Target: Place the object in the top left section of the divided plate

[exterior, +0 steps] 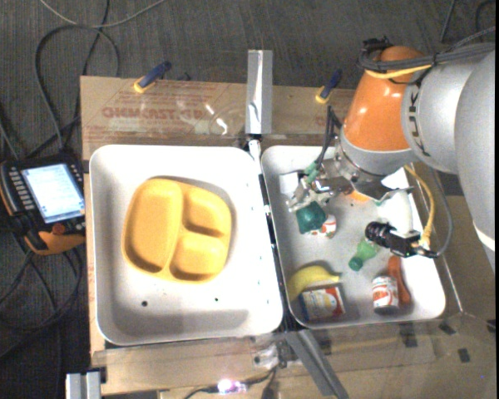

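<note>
While the gripper (309,191) hangs over the upper left part of the right bin (437,306), we read its state as follows: the fingers point down and to the left and stand slightly apart, and a teal object (310,217) lies right at their tips. We cannot tell whether that object is pinched between the fingers or merely lies under them, so we do not count it as held. We take it as the likely task object, since it is nearest the fingers; this is a judgement. The relation that governs the coming move is lateral: the plate (180,228), yellow and divided, sits in the left bin (108,306), well apart from the gripper and across the rims where the two bins meet. The target section, at the plate's top left, is the long compartment (152,221) on the side of the plate far from the arm. We judge that the arm must therefore carry the object leftward across the full width of the plate, past the two smaller compartments on its right side, before lowering. Other items lie in the right bin: a small white and red piece (323,226) just beside the teal object, a green bottle (363,254), a red can (385,292), a yellow item (311,276) and a box (323,302). A lift with an uncertain grip may drop the object short of the plate.
</note>
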